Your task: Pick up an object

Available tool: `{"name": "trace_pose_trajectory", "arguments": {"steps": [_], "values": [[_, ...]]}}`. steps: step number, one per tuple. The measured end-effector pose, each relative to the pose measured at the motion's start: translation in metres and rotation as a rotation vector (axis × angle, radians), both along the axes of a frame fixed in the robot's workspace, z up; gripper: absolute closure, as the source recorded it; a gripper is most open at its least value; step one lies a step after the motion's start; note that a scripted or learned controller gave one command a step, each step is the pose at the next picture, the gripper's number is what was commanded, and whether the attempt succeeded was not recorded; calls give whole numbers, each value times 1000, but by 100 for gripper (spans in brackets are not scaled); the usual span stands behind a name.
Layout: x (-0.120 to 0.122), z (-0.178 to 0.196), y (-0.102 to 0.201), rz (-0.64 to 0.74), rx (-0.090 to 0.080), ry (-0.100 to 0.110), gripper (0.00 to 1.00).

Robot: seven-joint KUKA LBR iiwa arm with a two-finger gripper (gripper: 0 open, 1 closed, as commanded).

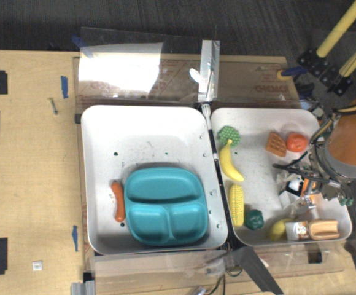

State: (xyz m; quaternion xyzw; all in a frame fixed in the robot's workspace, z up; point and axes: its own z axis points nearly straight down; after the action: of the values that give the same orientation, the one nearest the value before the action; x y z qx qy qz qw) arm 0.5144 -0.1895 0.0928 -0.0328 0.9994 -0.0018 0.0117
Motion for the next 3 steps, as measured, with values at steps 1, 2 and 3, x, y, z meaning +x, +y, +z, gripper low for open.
{"name": "trace_pose_trajectory", "arguments": {"steps": [1,2,3], "values": [[62,-5,23,-171,5,13,0],[17,-5,-2,-188,8,15,0],[-19,1,-6,-252,14,-16,0]]}}
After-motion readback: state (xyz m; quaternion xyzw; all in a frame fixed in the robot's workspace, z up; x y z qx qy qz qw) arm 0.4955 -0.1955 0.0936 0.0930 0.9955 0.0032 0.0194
